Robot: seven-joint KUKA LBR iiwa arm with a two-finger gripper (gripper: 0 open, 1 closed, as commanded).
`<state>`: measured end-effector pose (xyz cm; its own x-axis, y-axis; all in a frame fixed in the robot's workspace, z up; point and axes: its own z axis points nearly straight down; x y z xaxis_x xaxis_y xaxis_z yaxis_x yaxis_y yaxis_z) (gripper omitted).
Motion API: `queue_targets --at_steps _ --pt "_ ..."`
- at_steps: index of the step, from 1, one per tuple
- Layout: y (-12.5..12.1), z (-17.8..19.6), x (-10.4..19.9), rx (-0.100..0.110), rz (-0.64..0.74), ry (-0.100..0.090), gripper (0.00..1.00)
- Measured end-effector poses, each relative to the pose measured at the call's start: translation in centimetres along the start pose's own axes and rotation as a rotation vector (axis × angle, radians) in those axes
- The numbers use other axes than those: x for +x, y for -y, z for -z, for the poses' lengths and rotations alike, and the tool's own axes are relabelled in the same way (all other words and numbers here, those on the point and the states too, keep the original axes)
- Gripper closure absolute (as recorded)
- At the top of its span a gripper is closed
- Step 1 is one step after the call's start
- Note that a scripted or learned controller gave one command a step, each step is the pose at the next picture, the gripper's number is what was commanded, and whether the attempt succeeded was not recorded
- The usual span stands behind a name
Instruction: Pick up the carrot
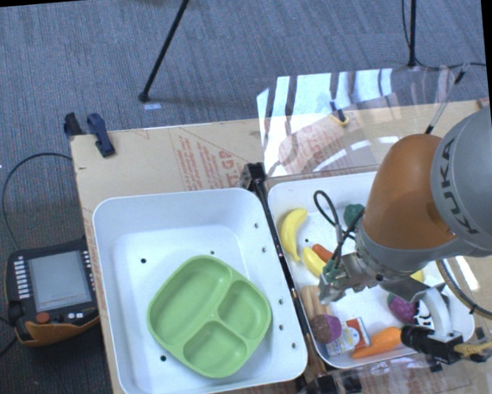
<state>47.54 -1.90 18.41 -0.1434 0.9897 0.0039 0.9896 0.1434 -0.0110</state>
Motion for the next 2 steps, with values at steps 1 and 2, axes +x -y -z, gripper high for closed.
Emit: queue_targets --at_steps 1,2 --pt "-0.5 5.4 3.1 -0.005 -0.1 0.002 1.0" --pt "-0.3 0.6 2.9 0.002 -0.012 0.002 1.0"
